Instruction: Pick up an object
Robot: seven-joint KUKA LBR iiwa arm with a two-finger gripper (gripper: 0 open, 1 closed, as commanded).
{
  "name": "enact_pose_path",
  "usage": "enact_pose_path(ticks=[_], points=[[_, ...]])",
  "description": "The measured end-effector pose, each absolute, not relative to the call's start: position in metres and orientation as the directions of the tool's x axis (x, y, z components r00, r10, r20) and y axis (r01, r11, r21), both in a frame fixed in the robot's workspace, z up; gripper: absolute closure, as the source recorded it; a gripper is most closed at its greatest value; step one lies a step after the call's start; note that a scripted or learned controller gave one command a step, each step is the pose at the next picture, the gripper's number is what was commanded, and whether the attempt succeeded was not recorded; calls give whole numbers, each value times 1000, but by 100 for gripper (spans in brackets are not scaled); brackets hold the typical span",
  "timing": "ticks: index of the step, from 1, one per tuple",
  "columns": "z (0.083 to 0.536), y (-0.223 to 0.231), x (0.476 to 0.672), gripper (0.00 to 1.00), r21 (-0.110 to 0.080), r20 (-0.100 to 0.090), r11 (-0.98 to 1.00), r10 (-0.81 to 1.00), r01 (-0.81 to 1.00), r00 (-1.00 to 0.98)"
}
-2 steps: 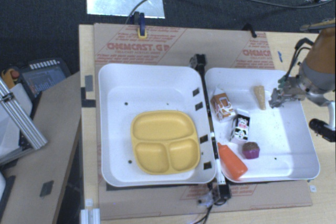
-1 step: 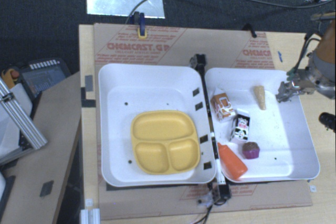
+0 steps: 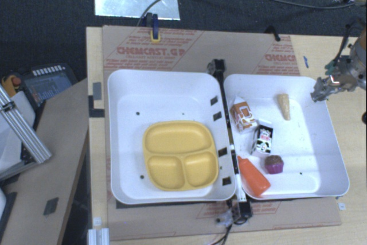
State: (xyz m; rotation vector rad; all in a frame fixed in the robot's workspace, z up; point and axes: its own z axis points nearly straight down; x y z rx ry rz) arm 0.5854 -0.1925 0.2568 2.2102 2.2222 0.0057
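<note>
the gripper point(image 3: 322, 90) hovered at the right edge of the frame, over the right bin's point(image 3: 321, 181) upper right rim; whether it was open or closed, i cannot tell. an orange carton point(image 3: 243, 115), cow-print box point(image 3: 262, 139), purple piece point(image 3: 274, 164), orange carrot point(image 3: 253, 175) and tan cone point(image 3: 284, 106) lay in that bin; a yellow tray point(image 3: 179, 154) lay in the left bin point(image 3: 132, 94).

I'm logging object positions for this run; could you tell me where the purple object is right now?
The purple object lies in the right bin, near its front, between the orange carrot-like piece and the small black-and-white carton.

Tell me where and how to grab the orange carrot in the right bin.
Grip the carrot across its thick middle, coming straight down from above. It lies flat and slanted against the right bin's left wall, so close the fingers across its width, not its length.
</note>
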Motion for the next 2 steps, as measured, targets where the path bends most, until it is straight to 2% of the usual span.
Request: enact_pose_path(ticks=[1,2], points=[[248,-132,597,100,3,1,10,1000,1000,-10],[253,-72,599,100,2,1,10,1000,1000,-10]])
